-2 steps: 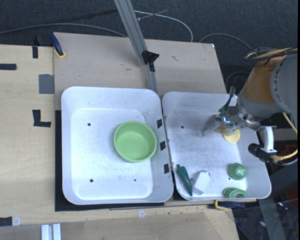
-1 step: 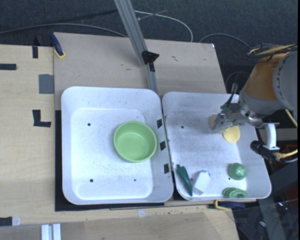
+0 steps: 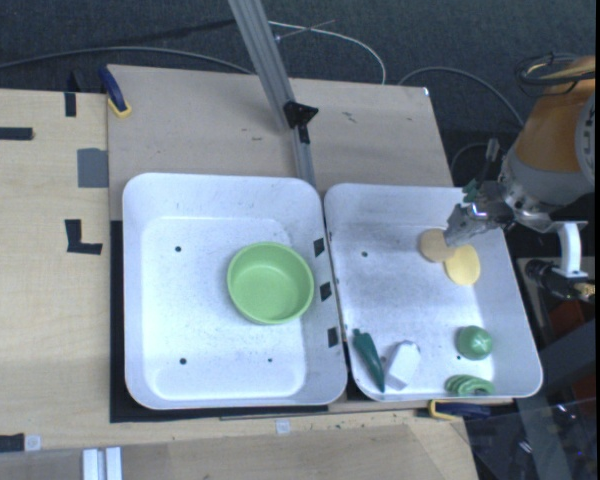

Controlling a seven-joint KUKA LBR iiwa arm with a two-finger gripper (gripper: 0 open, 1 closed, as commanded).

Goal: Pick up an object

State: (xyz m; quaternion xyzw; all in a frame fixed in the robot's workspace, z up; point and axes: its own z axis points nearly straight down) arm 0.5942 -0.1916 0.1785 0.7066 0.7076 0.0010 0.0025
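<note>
The claw (image 3: 463, 223) is hanging low over the upper right part of the right bin (image 3: 380, 268), its tip just beside a tan disc (image 3: 435, 246); how its grip stands cannot be told. A yellow round piece (image 3: 464, 266) is lying touching that disc, on its lower right. Toward the bin's near edge are sitting a green ball (image 3: 473, 342), a green ridged piece (image 3: 469, 385), a white block (image 3: 403, 362) and a dark green strip (image 3: 368, 358). A green bowl (image 3: 270, 283) is resting in the left bin (image 3: 160, 268), beyond the bin's left wall.

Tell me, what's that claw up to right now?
Claw over right bin, at tan disc. Yellow piece beside it. Nothing lifted yet.
</note>
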